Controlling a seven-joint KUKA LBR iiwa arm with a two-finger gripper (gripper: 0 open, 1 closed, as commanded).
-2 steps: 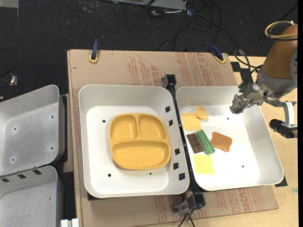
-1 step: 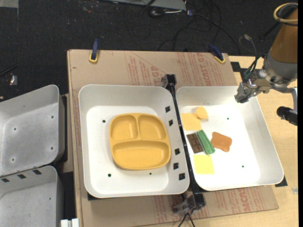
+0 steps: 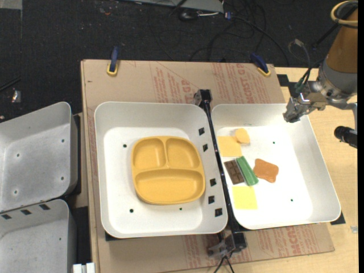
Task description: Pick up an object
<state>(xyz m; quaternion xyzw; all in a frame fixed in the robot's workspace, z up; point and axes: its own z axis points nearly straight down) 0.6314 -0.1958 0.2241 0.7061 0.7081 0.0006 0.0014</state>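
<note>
My gripper (image 3: 294, 113) hangs over the far right rim of the right bin (image 3: 318, 169), away from the objects; nothing shows in it. In that bin lie a small orange piece (image 3: 243, 136), a pale yellow square (image 3: 229, 147), a brown bar (image 3: 233, 172), a green bar (image 3: 247, 170), an orange-brown piece (image 3: 266, 170) and a bright yellow square (image 3: 244, 198). The brown and green bars lie side by side, touching.
The left bin (image 3: 114, 152) holds a yellow divided plate (image 3: 168, 170). A black divider with clips runs between the bins. Two grey metal trays (image 3: 34, 152) sit at the left. Blue-and-yellow clamps hold the cardboard base at the back.
</note>
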